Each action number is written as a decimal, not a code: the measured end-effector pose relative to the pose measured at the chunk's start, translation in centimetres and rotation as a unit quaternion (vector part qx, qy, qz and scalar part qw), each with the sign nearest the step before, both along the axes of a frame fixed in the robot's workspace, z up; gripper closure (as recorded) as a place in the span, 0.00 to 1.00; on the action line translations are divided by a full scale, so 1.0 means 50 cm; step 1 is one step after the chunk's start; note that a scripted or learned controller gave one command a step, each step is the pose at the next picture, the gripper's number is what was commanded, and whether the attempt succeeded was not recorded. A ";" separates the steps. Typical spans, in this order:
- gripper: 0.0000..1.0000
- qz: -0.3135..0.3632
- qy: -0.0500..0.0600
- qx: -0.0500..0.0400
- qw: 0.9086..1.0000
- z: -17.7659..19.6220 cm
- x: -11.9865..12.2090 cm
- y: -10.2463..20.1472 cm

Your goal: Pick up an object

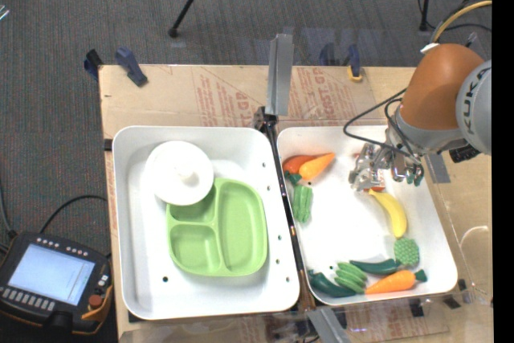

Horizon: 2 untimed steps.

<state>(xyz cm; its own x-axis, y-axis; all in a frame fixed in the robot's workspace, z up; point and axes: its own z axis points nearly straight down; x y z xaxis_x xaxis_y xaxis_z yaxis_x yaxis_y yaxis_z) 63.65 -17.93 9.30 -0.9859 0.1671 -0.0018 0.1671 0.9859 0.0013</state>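
My gripper (373, 174) hangs low over the upper right part of the right bin (345, 230), just above the top end of a yellow banana (391, 212). A small reddish spot shows right under the gripper, and I cannot make out what it is. To the left lie an orange carrot (316, 165) and a green ribbed vegetable (303, 203). Along the front of the bin are a knobbly green piece (406, 252), a second carrot (393, 281), a dark green pepper (373, 265) and a light green pod (351, 275).
The left bin (135, 253) holds a light green divided tray (218, 227) with a white round lid (179, 171) overlapping its upper left corner. A grey post (279, 76) stands behind the seam between the bins. A teach pendant (52, 275) lies at the bottom left.
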 end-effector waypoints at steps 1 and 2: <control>1.00 -0.170 0.001 0.000 0.985 -0.011 -0.142 -0.061; 0.00 -0.169 0.001 0.000 0.986 -0.011 -0.141 -0.060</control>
<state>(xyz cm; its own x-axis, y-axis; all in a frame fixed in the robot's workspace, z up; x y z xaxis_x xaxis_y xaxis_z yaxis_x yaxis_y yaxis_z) 56.59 -20.94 8.77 -0.8738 0.4863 -0.0006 0.4863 0.8738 0.0012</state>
